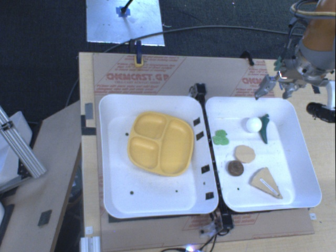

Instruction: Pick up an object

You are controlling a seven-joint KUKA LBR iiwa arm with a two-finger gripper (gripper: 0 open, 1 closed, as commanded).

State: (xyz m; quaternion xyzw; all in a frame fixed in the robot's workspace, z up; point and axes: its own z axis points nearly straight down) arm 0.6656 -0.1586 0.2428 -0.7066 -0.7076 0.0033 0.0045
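Above the far right corner of the bench, the arm (317, 30), grey with an orange band, is reaching in from the right, and its gripper (277, 89) is hanging over the far rim of the right bin (304, 156). The two fingers (264, 90) are standing apart, spread open, and nothing is lying between them.

Two shallow white bins are sitting side by side on a board printed with red lettering. The left bin (118, 193) is holding a yellow divided plate (160, 143) with three compartments, lying flat near the bin's middle.

The right bin is holding the loose objects. A white ball (253, 124) is resting near the far side, touching or just beside a dark green curved piece (264, 128) on its right. A small light green piece (221, 137) is lying close to the bin's left wall. A round tan piece (244, 154) is sitting near the middle, with a dark brown round piece (235, 168) just beside it on the near left. A tan wedge (266, 183), shaped like a slice, is lying toward the near right corner. All of these objects are resting on the bin floor, apart from the gripper; the white ball and the green curved piece are lying nearest to it.
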